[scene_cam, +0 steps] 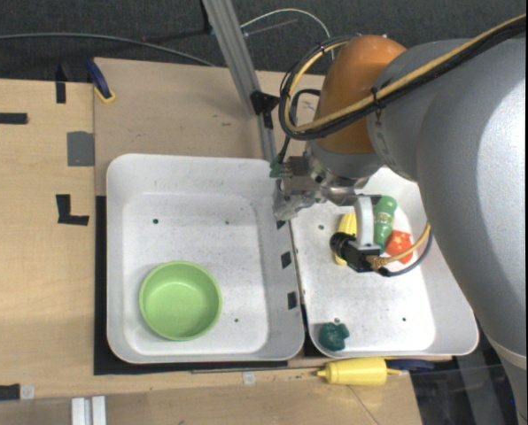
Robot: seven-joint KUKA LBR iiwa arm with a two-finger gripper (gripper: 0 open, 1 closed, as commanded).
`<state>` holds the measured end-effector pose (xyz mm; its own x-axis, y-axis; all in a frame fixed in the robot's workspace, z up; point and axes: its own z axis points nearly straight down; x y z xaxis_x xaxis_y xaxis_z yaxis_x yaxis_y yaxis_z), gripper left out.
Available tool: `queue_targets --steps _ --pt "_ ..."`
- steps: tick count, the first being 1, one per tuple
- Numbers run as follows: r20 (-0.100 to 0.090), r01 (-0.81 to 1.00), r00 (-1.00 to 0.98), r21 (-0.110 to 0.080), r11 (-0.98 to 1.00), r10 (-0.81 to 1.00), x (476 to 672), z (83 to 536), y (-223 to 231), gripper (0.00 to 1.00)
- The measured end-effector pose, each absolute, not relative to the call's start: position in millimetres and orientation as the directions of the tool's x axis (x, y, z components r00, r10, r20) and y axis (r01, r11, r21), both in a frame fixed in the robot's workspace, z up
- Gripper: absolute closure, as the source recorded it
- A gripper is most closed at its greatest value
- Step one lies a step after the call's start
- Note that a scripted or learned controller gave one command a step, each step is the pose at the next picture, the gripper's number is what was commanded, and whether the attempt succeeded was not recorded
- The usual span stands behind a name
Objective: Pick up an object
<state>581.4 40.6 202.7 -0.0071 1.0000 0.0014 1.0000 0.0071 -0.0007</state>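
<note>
- The surface (34,237) is pale wood and carries two shallow white bins side by side. The left bin (115,237) holds a green bowl (181,300), taken here as the reference mark.
- The pincer (289,200) sits low at the shared rim of the two bins, above and to the right of the bowl. The wrist covers it from above, so it cannot be told whether it is spread or pressed together. Nothing is seen held in it.
- Further right of the bowl, in the right bin (379,312), three small pieces lie close together beside the wrist: a yellow piece (345,225), a green piece (385,212) and an orange piece (399,242). Whether they touch one another cannot be told.
- A small teal object (334,335) lies alone to the right of the bowl and a little nearer the front, in the near corner of the right bin.
- A yellow bottle (357,372) lies on its side on the surface, outside the bins, right of the bowl and in front of the teal object.
- Judgement on the step: approach or descent, with no grasp evident.
- Judgement on the next move: the pincer stands over the rim, not over any piece. It needs to shift away from the bowl toward the cluster, centre on one piece, then lower and close.
</note>
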Motion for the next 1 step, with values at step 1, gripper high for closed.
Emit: queue_targets --steps 1 --pt "0.002 1.0 -0.008 0.0 0.008 1.0 602.3 209.5 95.4 1.0"
